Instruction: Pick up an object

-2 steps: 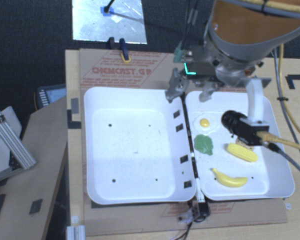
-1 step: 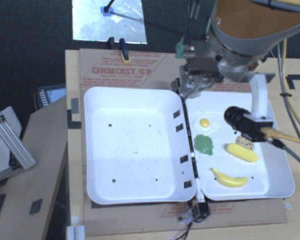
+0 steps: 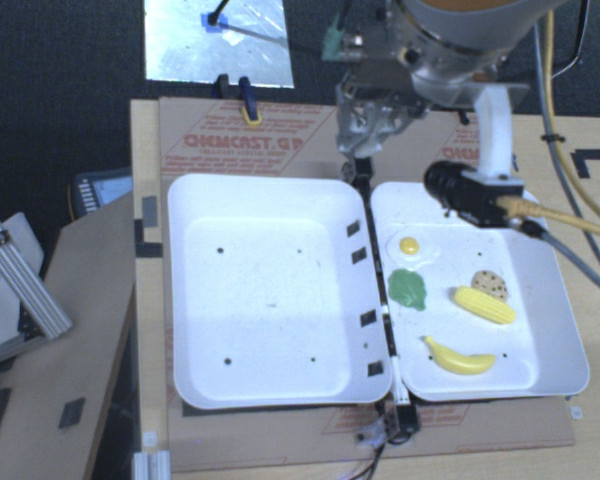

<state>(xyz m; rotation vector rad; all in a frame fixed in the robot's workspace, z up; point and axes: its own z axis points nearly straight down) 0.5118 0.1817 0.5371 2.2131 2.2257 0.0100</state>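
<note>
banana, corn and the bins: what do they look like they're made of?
Banana: likely molded plastic, smooth, uniform yellow with a slight sheen.
Corn: likely plastic too, same flat yellow; any ridging is too small to tell.
Bins: thin white formed plastic by the look, rounded corners, matte with soft glare.

This is a robotics lab or test cell, not a home. A wooden bench (image 3: 100, 268) carries two white bins (image 3: 270, 193) clipped onto a printed cardboard sheet (image 3: 242, 140), with loose cables (image 3: 565, 218) running across and aluminium framing (image 3: 15, 278) at the left. Toy food pieces (image 3: 460, 356) lie in the right bin as test items.
</note>
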